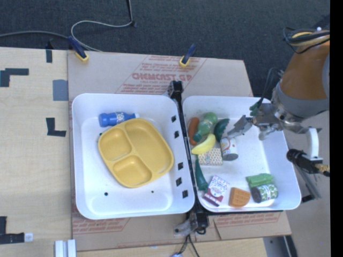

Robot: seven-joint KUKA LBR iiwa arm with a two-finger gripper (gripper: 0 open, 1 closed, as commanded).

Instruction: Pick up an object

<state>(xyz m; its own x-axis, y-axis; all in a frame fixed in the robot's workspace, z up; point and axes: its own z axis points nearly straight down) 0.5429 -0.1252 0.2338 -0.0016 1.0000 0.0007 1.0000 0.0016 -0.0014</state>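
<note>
We see the gripper reaching in over the right bin, its dark fingers just above a small can; we cannot tell whether the jaws are apart or together. The can is white-sided with a grey top and lies near the bin's middle, beside a banana and green vegetables by the left wall. A green can sits near the front right corner. A yellow divided plate and blue bottle occupy the left bin.

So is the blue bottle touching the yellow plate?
Touching. The camera view shows the blue bottle lying against the far rim of the yellow plate, no white bin floor between them.
</note>
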